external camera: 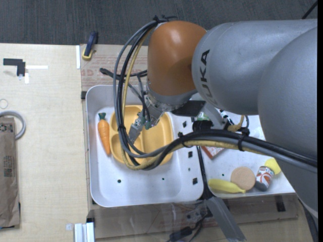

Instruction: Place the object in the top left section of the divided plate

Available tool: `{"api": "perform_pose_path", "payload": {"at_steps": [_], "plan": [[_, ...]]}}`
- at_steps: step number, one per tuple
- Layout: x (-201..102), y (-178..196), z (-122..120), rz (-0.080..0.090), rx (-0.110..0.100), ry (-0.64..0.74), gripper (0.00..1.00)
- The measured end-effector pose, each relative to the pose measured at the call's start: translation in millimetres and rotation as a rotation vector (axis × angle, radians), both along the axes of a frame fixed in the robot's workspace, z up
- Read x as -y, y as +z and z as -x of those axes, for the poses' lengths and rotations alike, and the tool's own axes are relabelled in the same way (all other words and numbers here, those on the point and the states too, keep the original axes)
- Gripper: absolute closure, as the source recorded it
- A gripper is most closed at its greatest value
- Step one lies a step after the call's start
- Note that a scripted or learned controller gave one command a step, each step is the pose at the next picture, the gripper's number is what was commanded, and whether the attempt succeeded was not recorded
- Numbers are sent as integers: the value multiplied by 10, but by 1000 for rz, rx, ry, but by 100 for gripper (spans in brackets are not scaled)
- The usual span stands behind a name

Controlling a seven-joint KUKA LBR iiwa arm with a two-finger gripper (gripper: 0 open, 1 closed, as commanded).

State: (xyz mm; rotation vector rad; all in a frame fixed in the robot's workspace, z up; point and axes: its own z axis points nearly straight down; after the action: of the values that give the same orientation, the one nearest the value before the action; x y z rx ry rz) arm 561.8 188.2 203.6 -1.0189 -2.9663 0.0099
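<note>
Looming closest to the lens, the grey arm [262,69] with its orange band [174,59] reaches in over the two white bins, trailing a loop of black cables [151,155] across the left bin [136,190]. Beneath it, the yellow divided plate [151,135] sits in the upper middle of that bin, much of it masked by the wrist and cabling. In the right bin [242,158], near its lower edge, lie a banana [224,186], a round tan disc [243,177] and a small can [263,177], with a flat printed packet [217,150] above them. The carrot [104,133] lies along the left bin's left wall, just beside the plate's left rim, green top toward the bin's far edge. The hand [139,127] hovers over the plate's middle, pointing down and left; whether it is wide or narrow cannot be told at this angle, and nothing is seen held in it. If the carrot is the object meant, it looks light, stiff and smooth, apt to roll or slip; a grip across its thick upper half seems soundest. It is not yet on the plate.
</note>
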Motion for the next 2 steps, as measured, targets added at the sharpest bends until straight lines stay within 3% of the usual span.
{"api": "perform_pose_path", "payload": {"at_steps": [1, 2], "plan": [[1063, 195, -248, -4, 2, 316, 0], [36, -489, 215, -5, 0, 480, 0]]}}
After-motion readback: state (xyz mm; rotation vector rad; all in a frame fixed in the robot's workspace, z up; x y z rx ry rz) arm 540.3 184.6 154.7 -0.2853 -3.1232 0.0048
